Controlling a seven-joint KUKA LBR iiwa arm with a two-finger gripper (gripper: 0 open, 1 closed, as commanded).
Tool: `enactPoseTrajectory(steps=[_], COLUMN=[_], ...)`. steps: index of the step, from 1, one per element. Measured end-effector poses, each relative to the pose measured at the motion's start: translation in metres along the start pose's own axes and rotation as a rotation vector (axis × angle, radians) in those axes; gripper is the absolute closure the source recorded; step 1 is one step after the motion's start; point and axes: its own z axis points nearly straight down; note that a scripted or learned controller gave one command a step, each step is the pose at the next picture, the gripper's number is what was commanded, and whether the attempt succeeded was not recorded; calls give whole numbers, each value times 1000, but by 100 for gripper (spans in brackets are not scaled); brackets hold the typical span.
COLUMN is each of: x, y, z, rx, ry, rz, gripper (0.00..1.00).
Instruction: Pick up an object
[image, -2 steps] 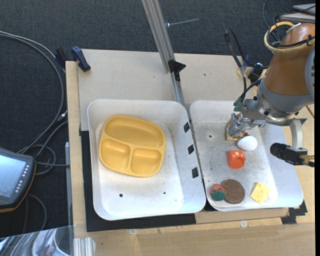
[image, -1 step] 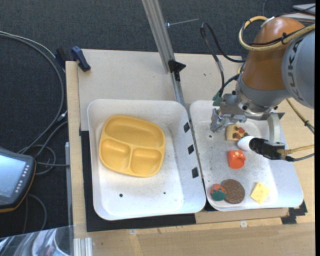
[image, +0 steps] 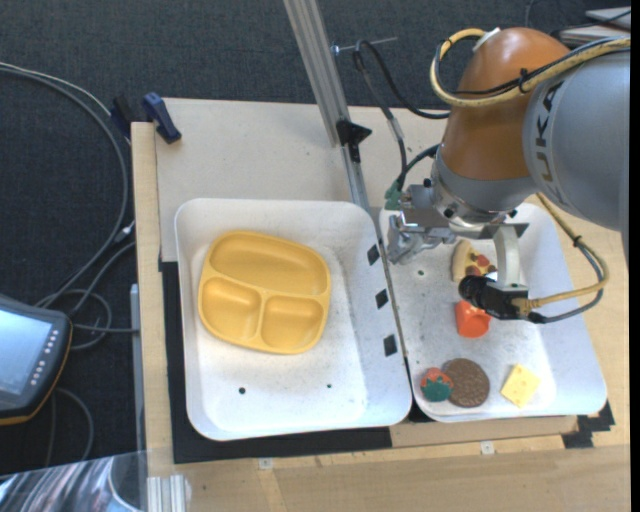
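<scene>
Hovering with its state unclear, the gripper (image: 403, 240) sits near an orange toy (image: 472, 322), likely light and stiff, best pinched sideways.

Our arm over the bench
We saw the grey arm (image: 590, 120) stretched in from the right, its gripper (image: 403, 238) low and pointing down.

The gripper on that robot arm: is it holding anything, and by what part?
Nothing seems held: the gripper hangs bare over the right bin.
</scene>
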Motion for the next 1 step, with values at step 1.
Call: enactPoseTrajectory(steps=[1], x=[51], y=[3], z=[-3], rx=[1], ry=[1], rz=[0], gripper=[100])
